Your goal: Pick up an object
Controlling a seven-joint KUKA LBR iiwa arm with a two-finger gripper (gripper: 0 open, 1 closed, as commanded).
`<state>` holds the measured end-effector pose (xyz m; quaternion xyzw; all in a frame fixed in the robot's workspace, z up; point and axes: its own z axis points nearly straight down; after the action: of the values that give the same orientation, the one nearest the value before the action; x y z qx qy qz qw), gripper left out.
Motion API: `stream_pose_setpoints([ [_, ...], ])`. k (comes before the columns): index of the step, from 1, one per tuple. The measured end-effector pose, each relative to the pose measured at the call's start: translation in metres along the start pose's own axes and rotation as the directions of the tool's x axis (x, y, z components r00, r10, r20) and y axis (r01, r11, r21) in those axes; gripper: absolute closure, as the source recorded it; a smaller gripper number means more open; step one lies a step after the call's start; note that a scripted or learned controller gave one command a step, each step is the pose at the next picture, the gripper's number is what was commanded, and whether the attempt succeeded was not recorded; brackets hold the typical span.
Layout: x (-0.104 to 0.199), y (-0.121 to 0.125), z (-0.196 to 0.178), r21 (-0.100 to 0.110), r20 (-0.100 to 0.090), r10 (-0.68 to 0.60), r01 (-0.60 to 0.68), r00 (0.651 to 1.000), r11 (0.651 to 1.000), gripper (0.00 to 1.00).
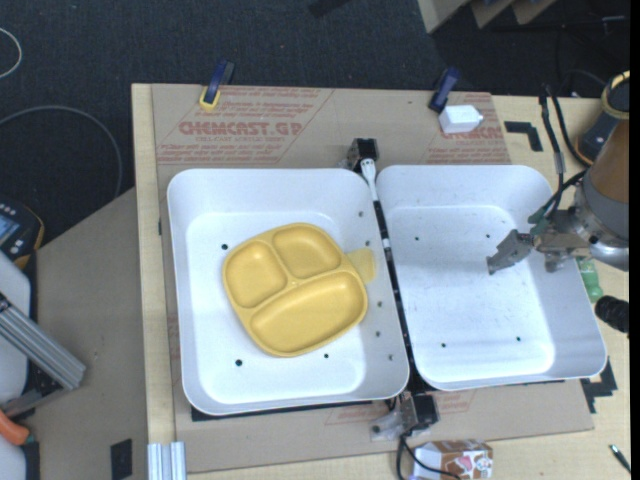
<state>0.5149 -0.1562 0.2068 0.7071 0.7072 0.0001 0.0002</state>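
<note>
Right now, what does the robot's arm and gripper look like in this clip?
A grey, rounded arm segment with an orange band enters at the right edge. Black cables run alongside it. The gripper is dull grey metal, with green parts behind it.

The grey arm with its orange band (612,158) was cut off by the right edge, so only its wrist end showed. The dark metal end effector (505,255) over the right shallow white plastic bin (470,183) was too small and blurred to read clearly. The brown cardboard-covered desk (300,108) lay partly hidden beneath both bins.
</note>
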Motion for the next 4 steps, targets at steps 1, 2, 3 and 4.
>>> stream_pose_setpoints([
  [1, 0.081, -0.032, -0.137, -0.016, -0.002, -0.010, 0.010, 1.000, 1.000, 0.00],
  [2, 0.076, -0.032, -0.139, -0.004, 0.001, -0.002, 0.002, 1.000, 1.000, 1.00],
  [3, 0.173, -0.036, -0.090, 0.008, -0.004, -0.010, 0.010, 1.000, 1.000, 1.00],
  [4, 0.198, -0.035, -0.139, -0.005, -0.002, -0.004, 0.004, 1.000, 1.000, 1.00],
])
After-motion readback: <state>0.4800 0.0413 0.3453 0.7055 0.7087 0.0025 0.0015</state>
